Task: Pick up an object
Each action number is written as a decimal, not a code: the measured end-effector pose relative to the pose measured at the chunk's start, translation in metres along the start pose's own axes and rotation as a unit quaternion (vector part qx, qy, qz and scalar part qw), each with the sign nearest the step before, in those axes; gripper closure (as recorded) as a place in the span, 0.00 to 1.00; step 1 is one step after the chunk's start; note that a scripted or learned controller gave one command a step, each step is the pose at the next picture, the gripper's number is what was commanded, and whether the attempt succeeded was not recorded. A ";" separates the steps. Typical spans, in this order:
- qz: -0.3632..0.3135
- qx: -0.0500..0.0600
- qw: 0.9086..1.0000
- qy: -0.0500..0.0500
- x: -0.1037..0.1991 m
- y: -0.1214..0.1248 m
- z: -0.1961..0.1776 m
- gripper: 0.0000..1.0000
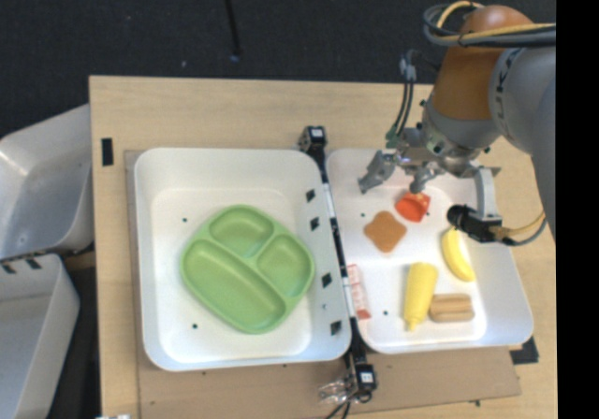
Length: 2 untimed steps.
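Here, tool point(418, 185) over right bin point(520, 319), red piece point(413, 208) directly beneath, grip state unclear.

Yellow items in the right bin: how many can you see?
2. A banana lies near the right bin's right wall, and a yellow bottle-shaped item lies left of it, beside a tan block. The arm may hide others.

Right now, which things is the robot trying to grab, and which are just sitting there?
For the job: gripper, red piece right under it.

Just sitting: brown piece, banana, yellow bottle, tan block, green divided plate in the other bin.
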State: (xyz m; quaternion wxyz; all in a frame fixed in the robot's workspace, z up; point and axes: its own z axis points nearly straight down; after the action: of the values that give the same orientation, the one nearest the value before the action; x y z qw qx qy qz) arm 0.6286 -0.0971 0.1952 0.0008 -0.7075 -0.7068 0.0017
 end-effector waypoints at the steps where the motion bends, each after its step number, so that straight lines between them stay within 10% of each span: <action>1: 0.000 0.000 1.000 0.000 -0.004 -0.010 0.056 0.00; 2: 0.002 -0.001 1.000 -0.001 -0.006 -0.010 0.096 0.00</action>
State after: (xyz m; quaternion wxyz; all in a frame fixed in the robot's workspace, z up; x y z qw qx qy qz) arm 0.6187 -0.1028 0.0992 -0.0005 -0.7087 -0.7055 0.0011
